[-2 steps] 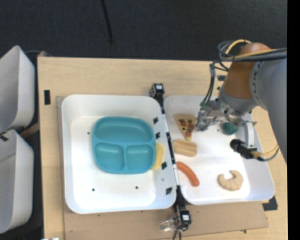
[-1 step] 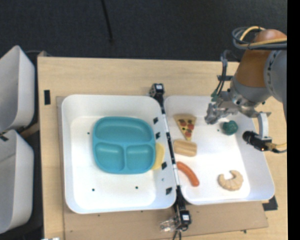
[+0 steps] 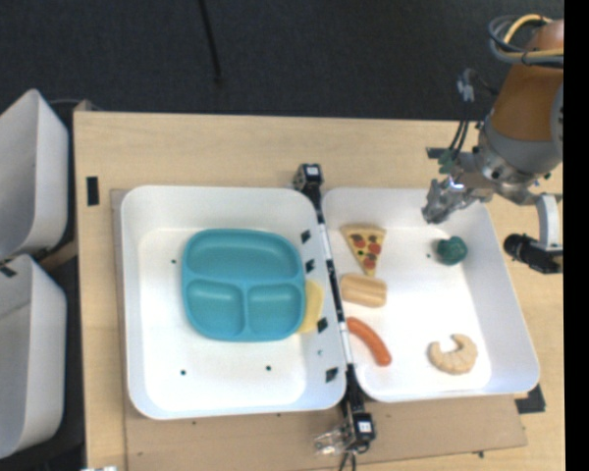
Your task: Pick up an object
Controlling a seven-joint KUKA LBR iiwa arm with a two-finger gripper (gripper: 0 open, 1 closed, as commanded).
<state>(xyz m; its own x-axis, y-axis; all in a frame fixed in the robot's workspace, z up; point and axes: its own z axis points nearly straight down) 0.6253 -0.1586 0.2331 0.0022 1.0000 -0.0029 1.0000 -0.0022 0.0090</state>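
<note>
Five toy foods in the right bin (image 3: 506, 292) — jaws (image 3: 440, 207) above its far edge, grip state unclear

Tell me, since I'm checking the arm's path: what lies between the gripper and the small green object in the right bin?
Nothing. In the camera view, the gripper hangs up and left of the green object, and the stretch between them is bare white floor of the right bin.

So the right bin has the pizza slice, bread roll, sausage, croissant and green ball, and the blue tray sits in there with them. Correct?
Not quite. The blue tray lies in the left bin, not the right one. The camera view shows the right bin with the pizza slice, bread roll, sausage, croissant and green ball, as you said.
</note>
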